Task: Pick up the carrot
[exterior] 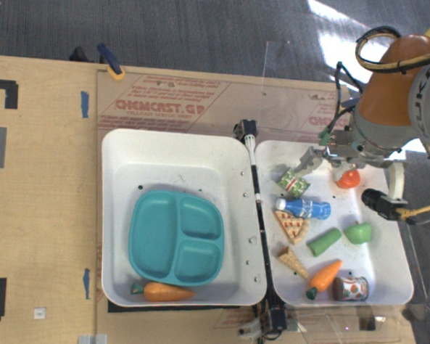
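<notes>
Wooden bench (32, 193) bears 2 white bins (119, 198); grey carpet (173, 20) beyond.

Toys and a Plate in Two Bins

A teal plate (176, 238) sits in the left bin (115, 198). In the right bin (393, 280) lie a blue bottle (305, 208), a pizza slice (291, 226), a green block (324, 240) and a small can (350, 288).

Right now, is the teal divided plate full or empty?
Empty: all three compartments of the teal divided plate show bare; a carrot lies beside it in the bin.
</notes>
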`<state>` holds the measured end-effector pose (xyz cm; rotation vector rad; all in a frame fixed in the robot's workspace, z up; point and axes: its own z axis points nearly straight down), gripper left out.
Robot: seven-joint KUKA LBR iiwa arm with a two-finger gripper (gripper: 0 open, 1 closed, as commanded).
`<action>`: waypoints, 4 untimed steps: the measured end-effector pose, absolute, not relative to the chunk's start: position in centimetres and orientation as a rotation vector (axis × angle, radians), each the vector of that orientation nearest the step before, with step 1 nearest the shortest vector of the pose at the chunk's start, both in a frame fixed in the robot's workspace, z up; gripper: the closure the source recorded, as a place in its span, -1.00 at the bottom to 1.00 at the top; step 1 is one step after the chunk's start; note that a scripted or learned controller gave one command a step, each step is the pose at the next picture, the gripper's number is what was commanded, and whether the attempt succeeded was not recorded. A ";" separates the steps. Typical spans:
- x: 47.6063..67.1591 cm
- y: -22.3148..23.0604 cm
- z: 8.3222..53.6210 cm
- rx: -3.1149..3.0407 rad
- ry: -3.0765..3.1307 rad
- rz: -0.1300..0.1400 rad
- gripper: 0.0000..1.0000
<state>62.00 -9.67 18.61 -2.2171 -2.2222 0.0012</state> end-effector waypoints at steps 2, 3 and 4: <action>48.2 -14.0 13.2 -1.740 -2.608 0.004 -1.00; 48.2 -11.4 9.0 -1.465 -2.786 -0.001 -1.00; 48.6 -11.3 10.3 -1.475 -2.796 -0.010 1.00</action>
